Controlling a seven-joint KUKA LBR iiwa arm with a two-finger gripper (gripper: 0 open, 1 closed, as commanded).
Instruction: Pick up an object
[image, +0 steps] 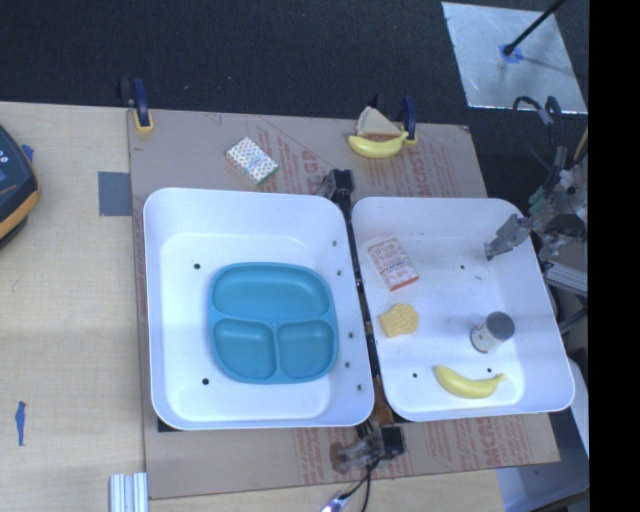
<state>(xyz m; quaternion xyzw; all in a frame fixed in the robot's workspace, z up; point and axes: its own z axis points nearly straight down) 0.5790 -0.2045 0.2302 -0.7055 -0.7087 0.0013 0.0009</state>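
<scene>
The right bin (520, 400) holds a red-and-white packet (391, 263), a yellow crinkled chunk (399, 320), a small grey cylinder (491, 332) and a yellow banana (468, 382). My gripper (506, 238) reaches in over the bin's upper right corner and sits low near the rim. It is apart from all of these objects; the grey cylinder is the closest, below it. Nothing shows in the gripper. In the left bin (170, 300) a blue divided plate (272, 322) lies flat.
Behind the bins, on the cardboard, lie a second banana with a bread-like wedge (378, 140) and a small patterned box (251, 159). A dark-and-yellow device (14, 180) sits at the far left. Clamps (341, 184) join the bins.
</scene>
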